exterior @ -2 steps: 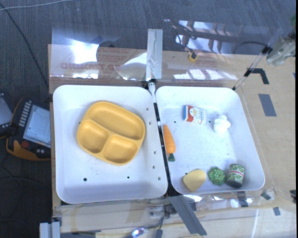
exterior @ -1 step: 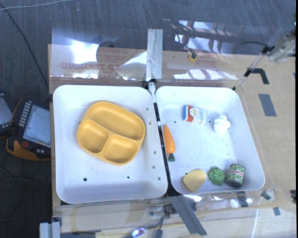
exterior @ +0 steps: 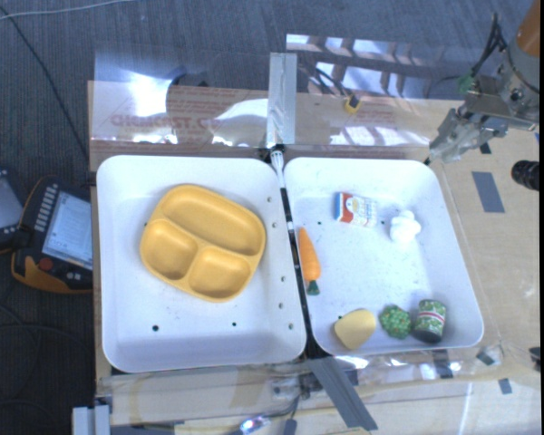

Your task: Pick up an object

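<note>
The right bin (exterior: 453,243) holds several small items: an orange carrot (exterior: 307,256) by its left wall, a red and white carton (exterior: 354,209), a white lump (exterior: 404,227), a yellow piece (exterior: 354,328), a green broccoli-like piece (exterior: 395,321) and a dark green item (exterior: 430,319). My gripper (exterior: 446,152) hangs above the bin's far right corner, outside its rim. It is open with nothing between its fingers and stays well away from all the items.
A yellow divided plate (exterior: 202,240) lies in the left bin (exterior: 118,333). A grey divider post (exterior: 281,98) stands behind the seam between the bins. A handheld pendant (exterior: 59,234) lies on the floor at the left.
</note>
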Controlling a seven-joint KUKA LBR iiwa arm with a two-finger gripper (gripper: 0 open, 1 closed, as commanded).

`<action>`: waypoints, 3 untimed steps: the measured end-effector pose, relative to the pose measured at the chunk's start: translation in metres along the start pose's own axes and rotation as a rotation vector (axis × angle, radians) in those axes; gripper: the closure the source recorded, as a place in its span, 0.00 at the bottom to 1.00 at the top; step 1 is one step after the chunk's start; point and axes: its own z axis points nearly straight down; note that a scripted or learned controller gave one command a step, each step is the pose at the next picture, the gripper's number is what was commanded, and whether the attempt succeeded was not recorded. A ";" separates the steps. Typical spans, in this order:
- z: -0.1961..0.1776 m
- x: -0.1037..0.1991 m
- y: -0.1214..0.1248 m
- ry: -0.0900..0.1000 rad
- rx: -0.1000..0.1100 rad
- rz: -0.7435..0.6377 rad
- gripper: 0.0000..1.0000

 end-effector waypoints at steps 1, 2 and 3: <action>-0.075 -0.053 -0.021 -0.003 -0.004 -0.092 1.00; -0.005 0.001 -0.009 0.000 -0.001 0.103 1.00; -0.042 0.054 -0.025 0.000 -0.002 0.385 1.00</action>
